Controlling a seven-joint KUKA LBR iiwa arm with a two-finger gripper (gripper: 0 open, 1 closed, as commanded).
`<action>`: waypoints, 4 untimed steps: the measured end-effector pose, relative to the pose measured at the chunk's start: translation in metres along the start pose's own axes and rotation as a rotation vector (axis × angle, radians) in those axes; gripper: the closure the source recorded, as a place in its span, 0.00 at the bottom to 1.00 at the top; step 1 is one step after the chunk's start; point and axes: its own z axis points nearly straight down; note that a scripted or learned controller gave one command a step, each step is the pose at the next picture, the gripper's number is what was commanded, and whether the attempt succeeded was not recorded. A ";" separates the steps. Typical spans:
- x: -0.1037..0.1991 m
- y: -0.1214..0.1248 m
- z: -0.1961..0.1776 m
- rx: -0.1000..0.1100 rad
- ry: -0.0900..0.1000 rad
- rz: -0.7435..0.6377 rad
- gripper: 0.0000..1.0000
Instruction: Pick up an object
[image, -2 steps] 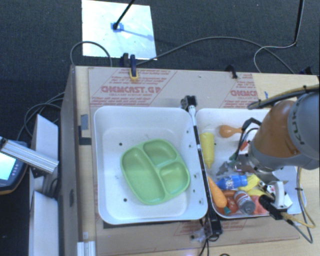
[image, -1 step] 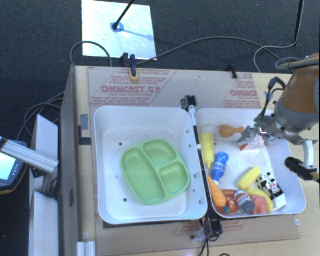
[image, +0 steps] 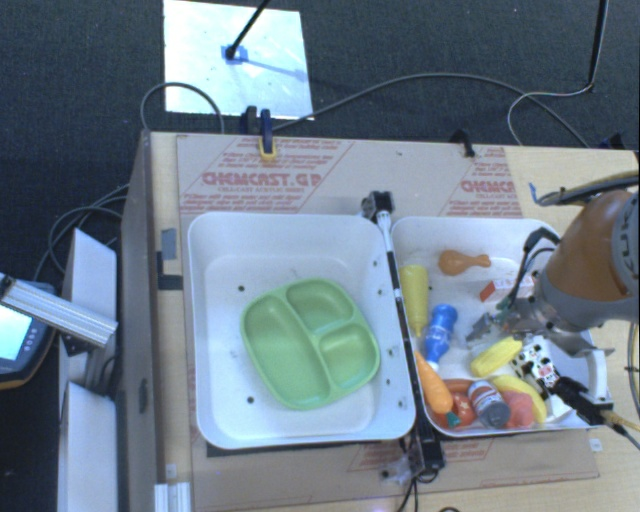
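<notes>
Gripper (image: 497, 325) low in right bin (image: 455, 238), finger state can't tell. Yellow toy banana (image: 497, 353) just below it, blue bottle (image: 438, 331) just left, orange chicken drumstick (image: 463, 262) beyond. Farther left, green divided plate (image: 311, 342) in left bin (image: 224, 300). Bench cardboard (image: 262, 180) reads "CHEMCAST GP".

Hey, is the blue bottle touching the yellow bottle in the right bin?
Apart. The camera view shows a thin strip of white bin floor between the blue bottle and the yellow bottle.

The setting is a robotics laboratory. A desk (image: 300, 170) faced with protective-film sheeting carries two white bins (image: 215, 260), loose cables (image: 420, 85) cross dark carpet (image: 70, 90), and an industrial arm (image: 590, 265) reaches in.
</notes>
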 end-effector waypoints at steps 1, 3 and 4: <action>0.014 -0.039 0.000 0.000 0.000 -0.001 0.00; 0.085 0.007 -0.100 0.000 0.000 -0.003 0.00; 0.063 -0.001 -0.021 -0.016 0.002 -0.004 0.00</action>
